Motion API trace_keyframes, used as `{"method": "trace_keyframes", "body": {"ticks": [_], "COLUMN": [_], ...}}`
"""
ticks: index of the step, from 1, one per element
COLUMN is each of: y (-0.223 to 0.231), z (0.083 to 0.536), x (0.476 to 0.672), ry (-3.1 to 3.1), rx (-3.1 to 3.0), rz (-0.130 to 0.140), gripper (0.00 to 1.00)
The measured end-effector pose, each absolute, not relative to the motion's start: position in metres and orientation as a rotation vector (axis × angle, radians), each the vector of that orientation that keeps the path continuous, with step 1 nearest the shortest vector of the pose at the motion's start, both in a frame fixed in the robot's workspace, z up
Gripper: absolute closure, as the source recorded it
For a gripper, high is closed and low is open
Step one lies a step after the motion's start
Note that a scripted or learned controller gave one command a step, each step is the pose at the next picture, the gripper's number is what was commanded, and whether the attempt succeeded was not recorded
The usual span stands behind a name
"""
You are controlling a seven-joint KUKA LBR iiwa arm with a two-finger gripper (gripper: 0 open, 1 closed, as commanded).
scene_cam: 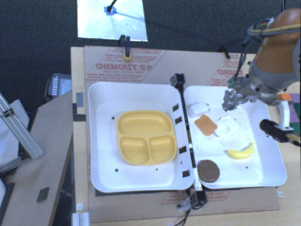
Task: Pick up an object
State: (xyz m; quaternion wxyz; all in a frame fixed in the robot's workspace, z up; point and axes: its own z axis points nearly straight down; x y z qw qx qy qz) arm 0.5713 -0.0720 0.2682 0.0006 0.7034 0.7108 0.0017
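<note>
In the camera view, the gripper (229, 102) hangs over the far part of the right bin (270, 166), with nothing visible between its fingers; whether it is released or clenched I cannot tell. Below and to its left lies an orange slice-shaped piece (205, 125), near but apart from the gripper. A white object (198, 108) sits just left of the gripper, and another white piece (226, 127) lies beside the orange one. A yellow banana (241, 151) rests nearer the front, and a dark brown round disc (208, 170) sits in the bin's front left corner. The left bin (101, 126) holds a yellow divided tray (145, 137) with three compartments. The white pieces blend into the bin floor, so their shapes are hard to make out.
</note>
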Motion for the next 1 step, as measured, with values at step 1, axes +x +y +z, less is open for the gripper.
{"method": "trace_keyframes", "body": {"ticks": [1], "y": [-0.0337], "z": [0.2572], "x": [0.59], "ry": [2.229], "rx": [2.211], "rz": [0.003], "gripper": [1.0]}}
